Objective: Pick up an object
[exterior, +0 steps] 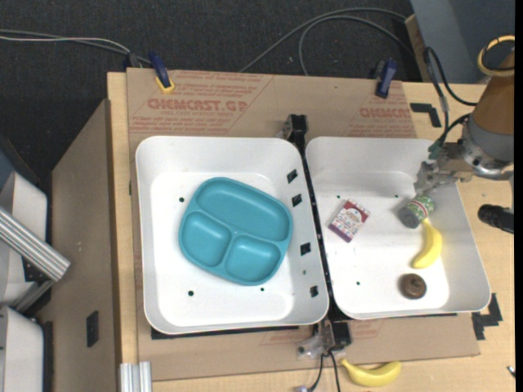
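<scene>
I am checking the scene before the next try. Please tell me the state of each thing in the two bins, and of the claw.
Blue divided plate: flat in the left bin, right side up.
Small packet: lying flat in the right bin.
Grey-green can: on its side, right under the claw.
Banana: lying loose.
Brown doughnut: lying flat.
Second banana: outside the bins, on the bench.

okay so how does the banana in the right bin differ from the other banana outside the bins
The banana in the right bin lies on the bin floor, running top to bottom in the camera view; the banana outside the bins lies crosswise on the bench at the bottom edge. The first shows whole, the second is partly cut off. Both are yellow and curved.
</scene>
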Motion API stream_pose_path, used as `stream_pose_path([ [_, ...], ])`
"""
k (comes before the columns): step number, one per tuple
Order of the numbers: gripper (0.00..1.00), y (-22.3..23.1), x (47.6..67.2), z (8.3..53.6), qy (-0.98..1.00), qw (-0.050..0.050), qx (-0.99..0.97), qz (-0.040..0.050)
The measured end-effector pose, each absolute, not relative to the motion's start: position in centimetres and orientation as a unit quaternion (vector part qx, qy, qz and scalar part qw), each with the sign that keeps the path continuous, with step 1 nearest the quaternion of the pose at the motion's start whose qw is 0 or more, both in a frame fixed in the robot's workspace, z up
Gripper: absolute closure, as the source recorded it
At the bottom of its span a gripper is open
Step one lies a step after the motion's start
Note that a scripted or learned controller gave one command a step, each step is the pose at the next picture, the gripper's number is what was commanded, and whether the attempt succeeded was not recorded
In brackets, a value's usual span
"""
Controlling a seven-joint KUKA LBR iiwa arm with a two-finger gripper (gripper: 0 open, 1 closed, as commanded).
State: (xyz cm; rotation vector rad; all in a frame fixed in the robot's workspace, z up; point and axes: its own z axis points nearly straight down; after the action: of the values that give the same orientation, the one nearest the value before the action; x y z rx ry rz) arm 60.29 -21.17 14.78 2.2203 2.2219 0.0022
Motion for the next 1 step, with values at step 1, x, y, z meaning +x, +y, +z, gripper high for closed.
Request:
stream_pose_path([
  [1, 1.0, -21.84, 60.83, 21.02, 0.707, 0.004, 0.707, 0.0018],
])
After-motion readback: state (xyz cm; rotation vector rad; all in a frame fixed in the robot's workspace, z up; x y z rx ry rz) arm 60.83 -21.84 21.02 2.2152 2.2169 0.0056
